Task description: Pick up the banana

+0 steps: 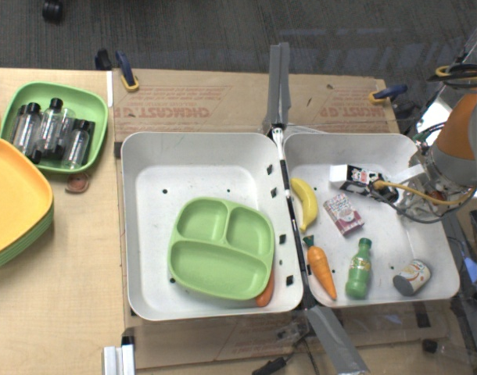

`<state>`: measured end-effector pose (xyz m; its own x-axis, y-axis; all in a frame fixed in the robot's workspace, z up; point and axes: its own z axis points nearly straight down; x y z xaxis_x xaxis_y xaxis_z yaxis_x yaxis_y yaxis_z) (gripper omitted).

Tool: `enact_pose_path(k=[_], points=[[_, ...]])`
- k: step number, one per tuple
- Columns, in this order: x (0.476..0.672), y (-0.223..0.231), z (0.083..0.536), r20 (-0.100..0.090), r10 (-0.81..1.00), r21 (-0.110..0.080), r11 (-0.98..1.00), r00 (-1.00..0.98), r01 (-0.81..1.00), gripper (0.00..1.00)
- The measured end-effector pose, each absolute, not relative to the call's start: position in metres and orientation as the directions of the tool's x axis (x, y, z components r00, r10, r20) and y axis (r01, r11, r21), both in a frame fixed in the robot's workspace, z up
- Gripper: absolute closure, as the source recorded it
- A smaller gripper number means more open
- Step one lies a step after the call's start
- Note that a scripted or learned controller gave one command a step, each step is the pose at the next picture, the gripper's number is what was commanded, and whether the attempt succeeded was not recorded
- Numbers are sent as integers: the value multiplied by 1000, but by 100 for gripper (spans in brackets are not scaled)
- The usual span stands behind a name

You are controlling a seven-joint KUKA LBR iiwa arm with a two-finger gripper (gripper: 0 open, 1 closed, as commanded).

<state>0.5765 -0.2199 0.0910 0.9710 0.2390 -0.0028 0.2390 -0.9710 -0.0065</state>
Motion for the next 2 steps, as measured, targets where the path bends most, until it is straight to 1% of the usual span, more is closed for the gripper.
enact_pose_path(k=[1,2], points=[[640,-219,90,-5,204,-6,-979,979,204,100],[645,-219,91,-4,231,-4,-973,973,231,100]])
